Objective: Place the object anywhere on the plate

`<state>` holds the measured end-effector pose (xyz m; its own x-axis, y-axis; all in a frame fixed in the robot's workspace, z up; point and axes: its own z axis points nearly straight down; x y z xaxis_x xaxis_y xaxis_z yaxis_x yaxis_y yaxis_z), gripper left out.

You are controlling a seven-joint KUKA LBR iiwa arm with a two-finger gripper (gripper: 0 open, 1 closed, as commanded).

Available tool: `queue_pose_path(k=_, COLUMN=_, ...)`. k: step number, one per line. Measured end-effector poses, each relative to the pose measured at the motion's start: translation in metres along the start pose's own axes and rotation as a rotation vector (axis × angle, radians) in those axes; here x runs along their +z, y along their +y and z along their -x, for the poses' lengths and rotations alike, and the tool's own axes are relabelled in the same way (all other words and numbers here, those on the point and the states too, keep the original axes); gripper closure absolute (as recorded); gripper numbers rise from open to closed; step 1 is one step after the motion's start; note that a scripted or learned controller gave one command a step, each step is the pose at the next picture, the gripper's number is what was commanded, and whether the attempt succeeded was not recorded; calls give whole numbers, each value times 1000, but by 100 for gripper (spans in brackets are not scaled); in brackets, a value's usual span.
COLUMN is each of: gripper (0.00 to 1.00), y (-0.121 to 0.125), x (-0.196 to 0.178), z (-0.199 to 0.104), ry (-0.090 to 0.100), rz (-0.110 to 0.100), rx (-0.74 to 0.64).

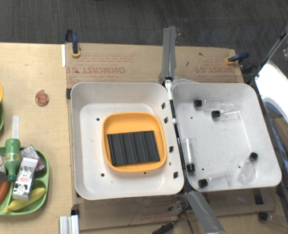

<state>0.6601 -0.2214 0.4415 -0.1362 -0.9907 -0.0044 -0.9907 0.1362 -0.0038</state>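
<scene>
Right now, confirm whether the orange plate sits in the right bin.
No, the orange plate lies in the left bin, carrying a dark ribbed block.

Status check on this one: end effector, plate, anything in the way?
Yellow plate in left bin, dark ridged block lying on it. Clear vials scattered in right bin.

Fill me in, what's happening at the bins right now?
Nothing is being handled at this moment. The left bin holds an orange plate with a dark ribbed block lying on it. The right bin has several clear vials with black caps scattered around its floor, untouched.
</scene>
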Motion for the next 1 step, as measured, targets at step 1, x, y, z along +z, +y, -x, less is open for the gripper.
queue_pose_path(k=1, gripper=100, y=0, x=0, z=0, ry=-1, rz=1, rx=-369)
